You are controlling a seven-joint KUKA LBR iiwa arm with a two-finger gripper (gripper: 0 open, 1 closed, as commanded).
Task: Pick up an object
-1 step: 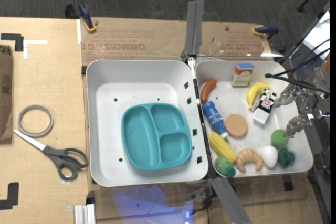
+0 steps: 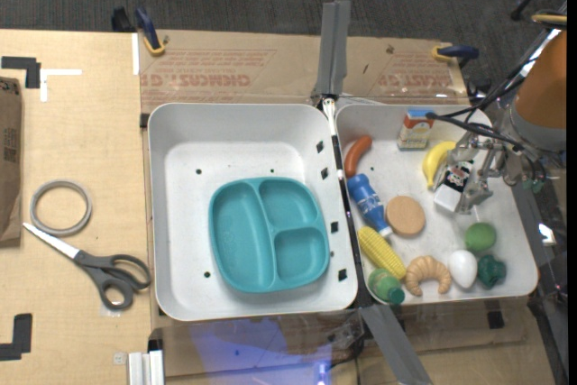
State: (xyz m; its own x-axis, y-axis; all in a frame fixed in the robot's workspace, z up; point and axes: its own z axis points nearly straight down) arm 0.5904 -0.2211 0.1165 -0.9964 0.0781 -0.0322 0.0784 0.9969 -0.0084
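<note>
- Where the arm [image 2: 546, 99] comes in from the right edge of the frame, the tool [image 2: 472, 181] hangs over the right part of the right bin [image 2: 383, 126], about halfway down it.
- A white box [image 2: 447, 195] with dark and red marks sits right at the tool's left side, touching it or nearly so; whether it rests on the bin floor or is gripped cannot be told.
- Whether the tool is open or closed cannot be told either, since its tip is lost among cables and metal parts.
- A banana [image 2: 438, 162] lies just to the upper left of the white box, and a small carton [image 2: 415, 131] stands further to the upper left, near the bin's top wall.
- Below the tool lie a green ball [image 2: 480, 236], a white egg [image 2: 462, 268] and a dark green toy [image 2: 491, 270] in the bin's lower right corner.
- A croissant [image 2: 428, 273], a corn cob [image 2: 380, 250], a tan disc [image 2: 406, 216], a blue bottle [image 2: 367, 198] and a red sausage [image 2: 357, 153] take up the bin's left half, well apart from the tool.
- The arm's orange band sits at the upper right of the frame, and the wrist slants down and left from it into the bin.
- The left bin [image 2: 180, 117] holds a teal divided plate [image 2: 270, 234].
- On the bench [image 2: 72, 149] at the left of the frame lie scissors [image 2: 99, 266] and a tape roll [image 2: 61, 206].
</note>
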